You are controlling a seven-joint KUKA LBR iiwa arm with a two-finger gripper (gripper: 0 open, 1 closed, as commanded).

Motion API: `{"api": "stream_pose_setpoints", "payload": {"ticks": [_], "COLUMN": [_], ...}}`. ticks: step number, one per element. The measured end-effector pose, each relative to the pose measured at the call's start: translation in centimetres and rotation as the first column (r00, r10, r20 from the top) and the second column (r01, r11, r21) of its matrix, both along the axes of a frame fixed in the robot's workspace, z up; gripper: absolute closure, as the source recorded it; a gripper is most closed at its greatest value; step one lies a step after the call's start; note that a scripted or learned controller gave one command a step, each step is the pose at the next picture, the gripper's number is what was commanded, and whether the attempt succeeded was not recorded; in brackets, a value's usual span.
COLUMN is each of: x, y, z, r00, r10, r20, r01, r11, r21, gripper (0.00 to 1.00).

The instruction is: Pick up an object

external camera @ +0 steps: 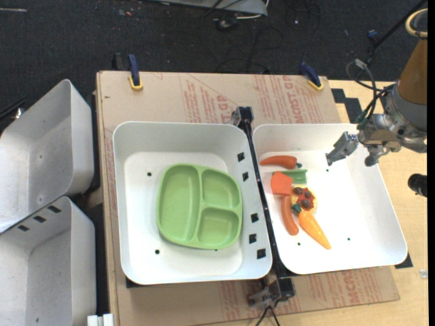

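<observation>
Bright, even overhead light, soft shadows, mild glare on white bins [183, 136], sharp focus.

So we've got the arm [416, 60] coming in from the right side of the camera view, upper part of it partly cut off by the frame edge. We can see the orange band sitting above the grey wrist [406, 117], and the wrist is tipped so the tool end points left and a bit downward. The gripper [355, 149] hangs off that wrist. Its two fingers [338, 151] are spread apart, one toward the left and one closer to the wrist, and we see nothing pinched between them. Some cabling [370, 80] loops off the wrist on the upper left.
</observation>
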State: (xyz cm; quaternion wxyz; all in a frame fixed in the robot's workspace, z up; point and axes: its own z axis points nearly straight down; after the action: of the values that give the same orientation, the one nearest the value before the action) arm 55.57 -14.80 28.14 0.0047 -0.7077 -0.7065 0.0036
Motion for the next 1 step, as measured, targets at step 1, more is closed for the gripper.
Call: {"api": "stream_pose_setpoints", "payload": {"ticks": [1], "x": [0.19], "y": [0.05], "z": [0.61], "r00": [1.0], "r10": [0.003], "r20": [0.011], "r01": [-0.003], "r11": [1.0], "r21": [-0.002], "gripper": [0.0]}}
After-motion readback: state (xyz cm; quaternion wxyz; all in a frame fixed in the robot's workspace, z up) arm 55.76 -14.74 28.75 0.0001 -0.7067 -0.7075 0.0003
